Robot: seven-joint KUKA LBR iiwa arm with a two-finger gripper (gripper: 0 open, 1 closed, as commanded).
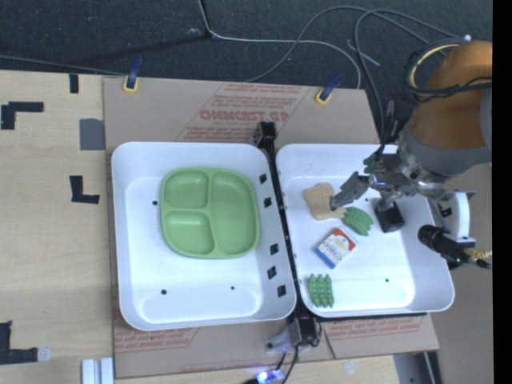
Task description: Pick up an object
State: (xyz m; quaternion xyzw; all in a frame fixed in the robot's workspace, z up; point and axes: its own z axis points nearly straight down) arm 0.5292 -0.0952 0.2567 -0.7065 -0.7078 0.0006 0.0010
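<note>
My gripper (369,205) hangs over the right bin (400,290), its two dark fingers spread apart and open. One finger (350,191) points toward a tan, flat object (319,201). The other finger (390,216) sits further right. A small dark green object (358,220) lies on the bin floor just below and between them; I cannot tell whether the fingers touch it. A white packet with blue and red print (335,247) lies closer to the front. A green ridged piece (321,290) rests near the bin's front left corner.
The left bin (140,290) holds a light green divided plate (210,213). A black divider with clips (275,214) runs between the bins. Cables (344,30) trail over the dark surface behind the bench. The arm's body (448,118) looms over the right bin's far right side.
</note>
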